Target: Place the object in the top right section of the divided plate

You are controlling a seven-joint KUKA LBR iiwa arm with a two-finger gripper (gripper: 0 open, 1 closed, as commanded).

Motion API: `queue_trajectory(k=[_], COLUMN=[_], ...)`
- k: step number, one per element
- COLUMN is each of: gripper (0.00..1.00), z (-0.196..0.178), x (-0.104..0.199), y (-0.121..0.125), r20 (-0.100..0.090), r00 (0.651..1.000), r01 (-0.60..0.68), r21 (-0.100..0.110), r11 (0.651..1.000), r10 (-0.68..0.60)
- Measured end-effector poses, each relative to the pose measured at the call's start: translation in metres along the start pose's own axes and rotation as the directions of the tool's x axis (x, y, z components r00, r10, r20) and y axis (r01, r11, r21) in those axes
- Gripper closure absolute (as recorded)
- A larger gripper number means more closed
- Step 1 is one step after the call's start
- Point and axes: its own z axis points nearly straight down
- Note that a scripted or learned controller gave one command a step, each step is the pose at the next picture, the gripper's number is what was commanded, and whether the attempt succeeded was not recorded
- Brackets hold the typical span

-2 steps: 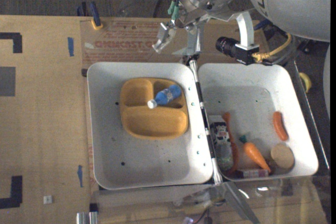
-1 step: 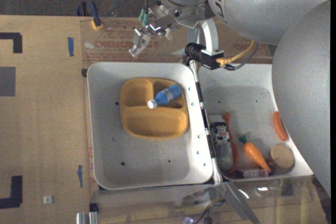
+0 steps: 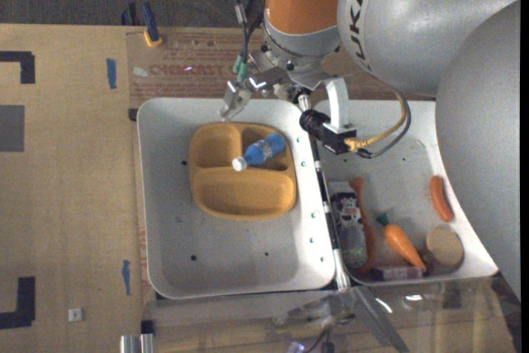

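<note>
Bottle (image 3: 260,151) on divided plate (image 3: 241,193); carrot (image 3: 402,245) right bin (image 3: 463,215)

Black capital letters reading "KUKA" run down the light grey rounded casing of the robot arm (image 3: 388,12), just below its orange band. Faint reddish print sits on the brown cardboard sheet (image 3: 190,69) along the far edge of the left white bin (image 3: 157,202), too blurred to read.

A robotics lab: KUKA arm (image 3: 413,4) over white bins (image 3: 157,202) on a tape-marked bench (image 3: 66,178).
</note>
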Motion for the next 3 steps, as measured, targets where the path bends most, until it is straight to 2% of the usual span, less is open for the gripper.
queue_trajectory(k=[1,2,3], gripper=[0.0,0.0,0.0], z=[-0.063,0.014,-0.052], x=[-0.03,0.006,0.042], y=[0.019,0.035,0.053], r20=[0.001,0.0,0.0], r00=[1.0,0.99,0.929], r01=[-0.026,-0.14,-0.371], r21=[-0.003,0.001,-0.002], r11=[1.0,0.99,0.929], r10=[0.026,0.14,0.371])
